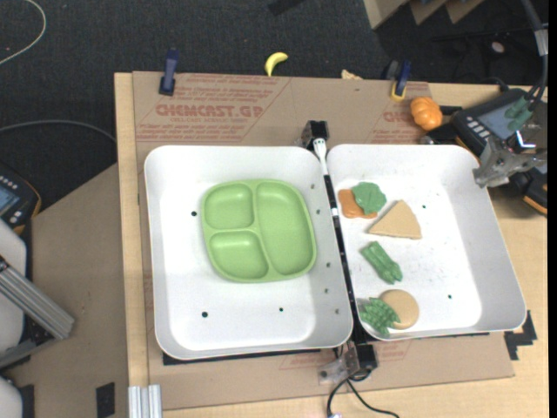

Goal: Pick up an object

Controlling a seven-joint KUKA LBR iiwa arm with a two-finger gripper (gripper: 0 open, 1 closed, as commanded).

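With the gripper (496, 171) at the right bin's (461, 303) two o'clock, its state untellable, the isolated tan wedge (397, 222) should be approached squarely.

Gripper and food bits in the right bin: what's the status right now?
Gripper at right bin's far right edge, nothing seen in it. Tan wedge, green pieces, round tan piece lie untouched. Green tray in left bin.

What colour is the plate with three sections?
Light green. The divided plate shows clearly in the camera view, sitting in the left bin.
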